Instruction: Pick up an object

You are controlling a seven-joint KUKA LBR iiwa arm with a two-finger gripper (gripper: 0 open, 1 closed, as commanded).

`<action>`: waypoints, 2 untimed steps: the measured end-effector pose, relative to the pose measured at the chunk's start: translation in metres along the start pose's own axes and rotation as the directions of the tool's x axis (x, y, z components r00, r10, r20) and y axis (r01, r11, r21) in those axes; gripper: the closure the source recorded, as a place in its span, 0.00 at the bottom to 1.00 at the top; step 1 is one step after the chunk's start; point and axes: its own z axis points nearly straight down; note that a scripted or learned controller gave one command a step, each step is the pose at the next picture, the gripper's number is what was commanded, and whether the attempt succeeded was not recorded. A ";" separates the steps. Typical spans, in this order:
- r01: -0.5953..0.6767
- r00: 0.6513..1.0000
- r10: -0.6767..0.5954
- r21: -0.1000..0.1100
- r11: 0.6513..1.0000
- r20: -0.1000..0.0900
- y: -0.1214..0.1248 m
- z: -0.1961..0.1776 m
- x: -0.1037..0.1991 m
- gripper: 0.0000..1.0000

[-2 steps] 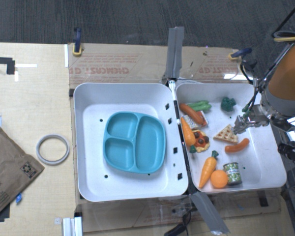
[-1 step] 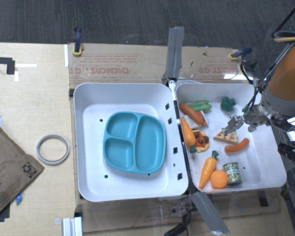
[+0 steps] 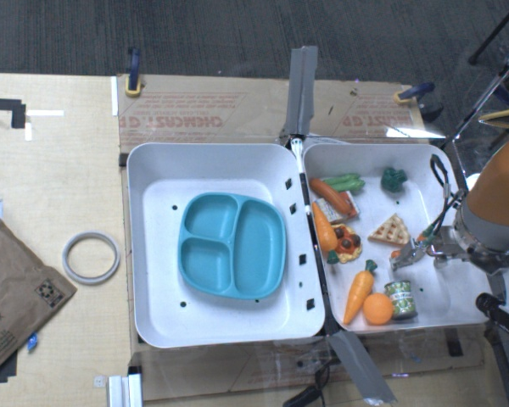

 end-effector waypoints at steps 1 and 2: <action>-0.094 0.996 0.094 0.001 0.996 0.001 0.075 0.000 0.036 0.00; -0.092 0.996 0.092 0.004 0.996 0.005 0.075 -0.007 0.035 1.00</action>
